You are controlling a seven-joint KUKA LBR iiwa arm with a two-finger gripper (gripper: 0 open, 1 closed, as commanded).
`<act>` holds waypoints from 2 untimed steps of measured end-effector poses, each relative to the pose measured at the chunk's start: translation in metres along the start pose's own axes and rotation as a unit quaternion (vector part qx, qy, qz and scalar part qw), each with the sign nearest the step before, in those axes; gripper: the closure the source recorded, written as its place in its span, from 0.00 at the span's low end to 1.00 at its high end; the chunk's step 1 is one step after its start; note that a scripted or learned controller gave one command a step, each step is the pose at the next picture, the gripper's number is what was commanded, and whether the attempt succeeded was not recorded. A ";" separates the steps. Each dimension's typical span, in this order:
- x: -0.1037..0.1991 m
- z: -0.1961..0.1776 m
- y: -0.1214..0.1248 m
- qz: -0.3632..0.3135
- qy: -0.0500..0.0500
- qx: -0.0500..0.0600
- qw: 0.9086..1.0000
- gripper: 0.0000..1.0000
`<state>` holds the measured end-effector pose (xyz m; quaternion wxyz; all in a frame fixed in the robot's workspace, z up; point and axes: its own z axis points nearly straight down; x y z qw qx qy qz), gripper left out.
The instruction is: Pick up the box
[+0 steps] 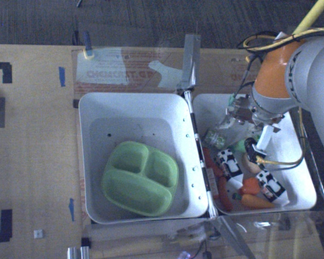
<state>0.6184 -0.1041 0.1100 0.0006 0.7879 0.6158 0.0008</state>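
Two shallow white plastic bins sit side by side on a wood-tone bench (32,161). Left bin (97,117) holds a green divided tray (141,177), matte, rounded corners, 3 compartments, lying flat w/ a slight tilt toward the lower right. Right bin (305,182) is cluttered: two small boxes w/ black-and-white patches, orange carrot-shaped pieces (255,200), a red stick-like item along the left wall, a greenish translucent wrapper (215,140). Box (228,163) lies near bin centre-left, long axis running upper left to lower right; second box (271,184) is lower right of it, same rough heading. No print readable on either. Faint lettering on a clear sheet (124,72) above the left bin, too blurred to read. Gripper (247,117) hangs over the right bin's upper part, grey arm w/ orange band (275,74) behind it; open or closed – can't tell.
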 end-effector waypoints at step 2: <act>0.000 -0.010 0.000 0.000 0.000 0.000 1.000 0.00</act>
